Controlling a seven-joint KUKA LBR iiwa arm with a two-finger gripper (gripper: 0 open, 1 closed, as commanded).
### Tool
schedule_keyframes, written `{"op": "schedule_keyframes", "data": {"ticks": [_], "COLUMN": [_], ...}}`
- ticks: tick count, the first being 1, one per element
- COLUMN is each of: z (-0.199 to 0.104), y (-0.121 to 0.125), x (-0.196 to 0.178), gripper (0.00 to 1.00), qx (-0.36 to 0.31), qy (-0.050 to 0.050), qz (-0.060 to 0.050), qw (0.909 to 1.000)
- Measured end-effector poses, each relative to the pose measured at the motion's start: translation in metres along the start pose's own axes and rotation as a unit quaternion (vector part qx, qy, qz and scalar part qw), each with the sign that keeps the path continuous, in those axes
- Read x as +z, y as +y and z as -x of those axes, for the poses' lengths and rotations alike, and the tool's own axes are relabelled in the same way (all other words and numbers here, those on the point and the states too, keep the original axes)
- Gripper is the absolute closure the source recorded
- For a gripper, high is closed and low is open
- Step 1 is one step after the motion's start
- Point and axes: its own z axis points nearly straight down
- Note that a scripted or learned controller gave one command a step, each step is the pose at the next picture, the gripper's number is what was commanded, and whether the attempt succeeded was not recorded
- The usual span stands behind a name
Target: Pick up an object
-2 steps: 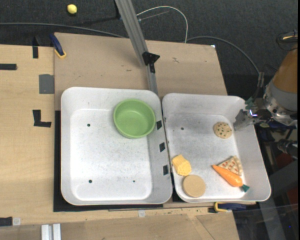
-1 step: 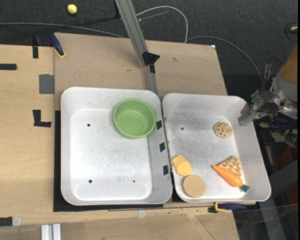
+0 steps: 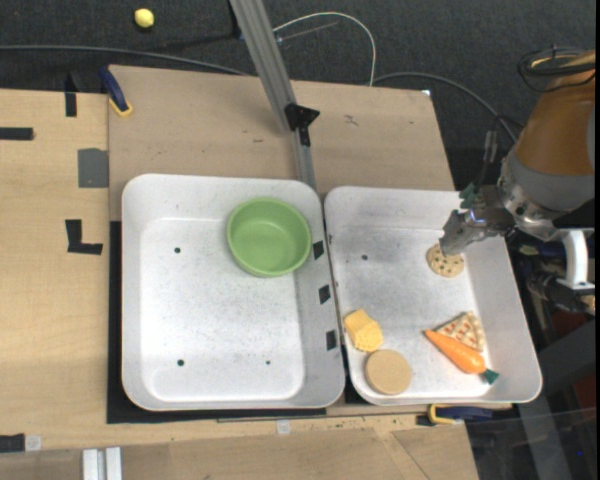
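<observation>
The fingers' state cannot be told: the gripper [image 3: 453, 240] is small and dark, right above a round speckled cookie [image 3: 444, 261] in the right bin [image 3: 400, 213]. Near the front lie a carrot [image 3: 458, 351], a pizza slice [image 3: 464, 328] and two crackers [image 3: 363, 331]. A green bowl [image 3: 269, 236] sits in the left bin [image 3: 160, 298].

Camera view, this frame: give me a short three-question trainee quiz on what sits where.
1. True or false: the green bowl lies in the left bin.
2. Which item lies right under the gripper? A) the carrot B) the speckled cookie C) the tan disc
3. Fill in: the pizza slice touches the ____.

Key: 1 true. 2 B. 3 carrot; both lie in the right bin, near its front right corner.
</observation>
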Motion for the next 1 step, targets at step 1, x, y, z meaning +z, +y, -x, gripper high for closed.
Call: {"op": "schedule_keyframes", "data": {"ticks": [1], "z": [-0.0520], "y": [0.0058], "x": [0.0113], "gripper": [1.00], "qx": [0.000], "qy": [0.000], "qz": [0.000], "qw": [1.0000]}}
